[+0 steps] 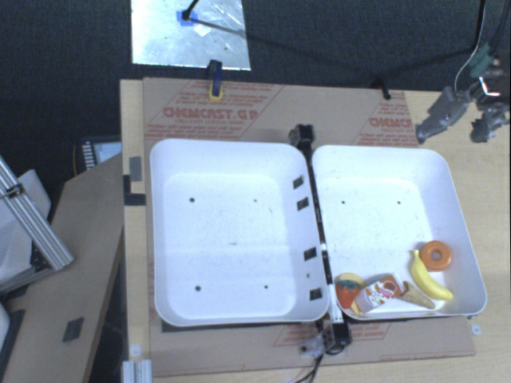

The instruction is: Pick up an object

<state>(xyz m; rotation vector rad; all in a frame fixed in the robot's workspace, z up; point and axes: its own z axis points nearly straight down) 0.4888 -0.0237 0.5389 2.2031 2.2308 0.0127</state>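
Several small objects lie in the near right corner of the right bin (375, 183): a yellow banana (428, 278), an orange ring (436, 254) touching its top end, a red and orange round fruit (348, 290), a white and red packet (378, 294) and a brown wedge (417, 297). My gripper (453, 131) hangs beyond the bin's far right corner, over the cardboard. It is open, with nothing between its fingers, and stands well away from the objects.
The left bin (160, 214) stands next to the right one, joined by a black clip strip (310, 214). Cardboard (239, 110) covers the bench. A metal sheet (190, 22) lies at the back. An aluminium rail (28, 222) slants at the left.
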